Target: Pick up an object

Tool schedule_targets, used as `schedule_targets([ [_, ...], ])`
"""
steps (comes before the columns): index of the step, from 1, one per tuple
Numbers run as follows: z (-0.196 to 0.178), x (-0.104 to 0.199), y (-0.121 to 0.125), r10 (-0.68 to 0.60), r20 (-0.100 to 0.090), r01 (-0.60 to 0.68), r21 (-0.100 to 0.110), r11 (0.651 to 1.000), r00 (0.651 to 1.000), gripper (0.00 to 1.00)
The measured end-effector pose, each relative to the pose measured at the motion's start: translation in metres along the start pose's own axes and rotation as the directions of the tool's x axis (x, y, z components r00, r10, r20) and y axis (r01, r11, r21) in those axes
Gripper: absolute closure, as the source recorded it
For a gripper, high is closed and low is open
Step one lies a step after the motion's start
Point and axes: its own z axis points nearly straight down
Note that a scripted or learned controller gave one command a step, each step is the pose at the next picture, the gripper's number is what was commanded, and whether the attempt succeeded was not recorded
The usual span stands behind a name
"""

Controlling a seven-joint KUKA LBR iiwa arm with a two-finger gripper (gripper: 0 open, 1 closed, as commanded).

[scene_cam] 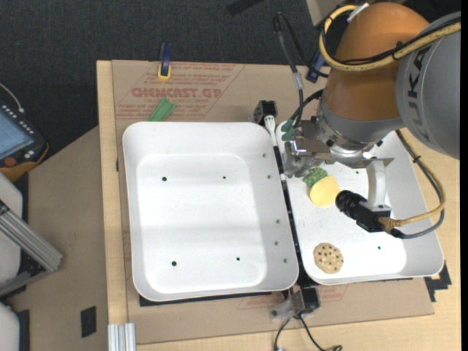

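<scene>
I see the arm [395, 64] reaching over the right bin [417, 258], its pincer [298, 151] low by the bin's left wall; I cannot tell how the pincer stands. A yellow lemon-like piece [324, 191] with a green bit lies just beside it, and a cookie [328, 257] sits nearer the front rim, while the left bin [146, 145] adjoins on the desk [117, 218].

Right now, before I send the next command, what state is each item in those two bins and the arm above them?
Round tan cookie: lying flat on the right white bin, near its front edge, untouched.
Yellow lemon-like object with green leaves: resting in the right bin near the divider, just below the gripper, not lifted.
Left white bin: sitting level beside the right one.
Gripper: low over the right bin's left edge, by the yellow object.
</scene>
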Motion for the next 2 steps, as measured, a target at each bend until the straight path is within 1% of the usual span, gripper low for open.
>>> schedule_targets([
  [1,0.027,-0.008,-0.006,0.007,0.001,-0.007,0.008,1.0,1.0,1.0],
  [2,-0.007,0.029,-0.02,0.0,-0.001,0.0,-0.002,1.0,1.0,1.0],
])
